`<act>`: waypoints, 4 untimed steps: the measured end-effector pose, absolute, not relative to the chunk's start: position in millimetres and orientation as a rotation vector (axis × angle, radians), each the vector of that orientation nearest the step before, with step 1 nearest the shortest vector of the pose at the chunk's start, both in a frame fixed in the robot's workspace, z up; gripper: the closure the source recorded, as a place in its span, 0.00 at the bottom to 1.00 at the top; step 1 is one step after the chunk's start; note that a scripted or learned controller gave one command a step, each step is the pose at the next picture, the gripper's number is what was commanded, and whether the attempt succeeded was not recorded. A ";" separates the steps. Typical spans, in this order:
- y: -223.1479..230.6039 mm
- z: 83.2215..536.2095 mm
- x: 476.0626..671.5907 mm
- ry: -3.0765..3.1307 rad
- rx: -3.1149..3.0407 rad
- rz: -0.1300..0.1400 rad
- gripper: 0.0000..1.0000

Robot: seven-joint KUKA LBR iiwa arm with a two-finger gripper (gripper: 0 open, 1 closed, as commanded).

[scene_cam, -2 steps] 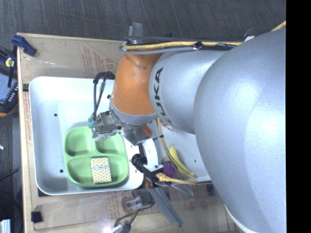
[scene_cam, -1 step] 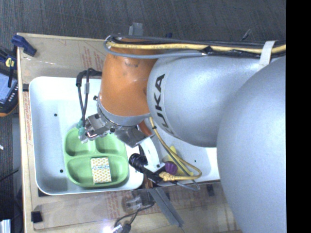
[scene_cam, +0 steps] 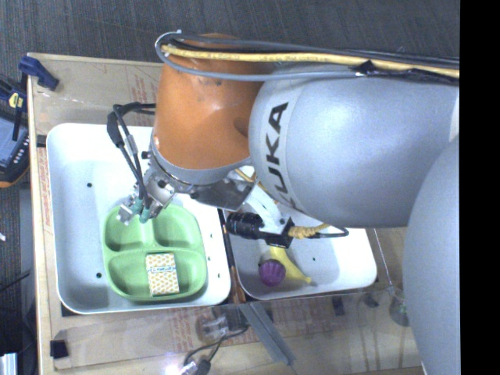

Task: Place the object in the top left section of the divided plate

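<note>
**Arm parked over the green plate, left bin**

The bench (scene_cam: 94, 76) is seen from above at a slant — a tan board top with two shallow white bins side by side, dark ribbed flooring behind it. The left bin (scene_cam: 70, 209) holds a green divided plate (scene_cam: 187, 241). A small packet (scene_cam: 162, 273) with a yellow-and-white pattern is found lying flat in the plate's large lower section, well apart from the two smaller upper sections.

The gripper (scene_cam: 141, 209) is lowered at the plate's upper left section, right at its rim. How far it's open can't be told, and nothing can be made out in it — the tip is small and crowded by black cables (scene_cam: 121, 135) looped above it.

Most of the frame is taken up by the arm (scene_cam: 344, 155), grey with its orange band, coming in from the right. In the right bin (scene_cam: 355, 268) a purple thing (scene_cam: 271, 271) is seen touching a yellow one (scene_cam: 289, 266). A blue clamp (scene_cam: 35, 69) is seen at the bench's far left corner.
</note>
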State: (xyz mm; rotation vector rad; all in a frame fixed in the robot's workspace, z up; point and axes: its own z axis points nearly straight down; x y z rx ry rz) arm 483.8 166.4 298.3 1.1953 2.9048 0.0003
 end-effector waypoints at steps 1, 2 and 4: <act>209.5 350.7 503.9 2.961 1.050 0.002 1.00; 212.8 423.3 540.1 2.985 0.976 0.003 1.00; 219.0 444.2 539.1 2.995 0.948 0.010 1.00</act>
